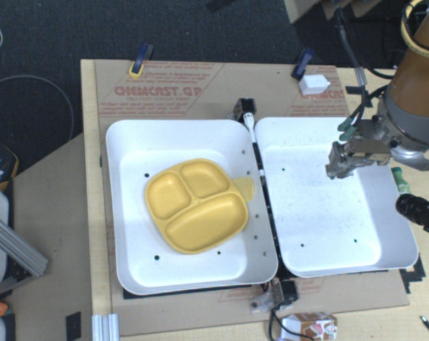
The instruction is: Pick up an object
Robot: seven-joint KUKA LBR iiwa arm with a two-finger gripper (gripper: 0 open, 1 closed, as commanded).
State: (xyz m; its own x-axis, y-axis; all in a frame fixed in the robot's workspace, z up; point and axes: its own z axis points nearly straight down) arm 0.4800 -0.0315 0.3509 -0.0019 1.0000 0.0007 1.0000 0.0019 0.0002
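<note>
A yellow divided plate [196, 205] lies flat in the left bin [122, 190], slightly right of its middle. Well apart from it, the end effector [337, 170] hangs over the right bin [321, 212] near its upper right; whether it is wide or narrow cannot be told.

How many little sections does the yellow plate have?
3. The yellow plate lies in the left bin. Two smaller sections sit side by side on its far side, and one big section fills the near side.
</note>
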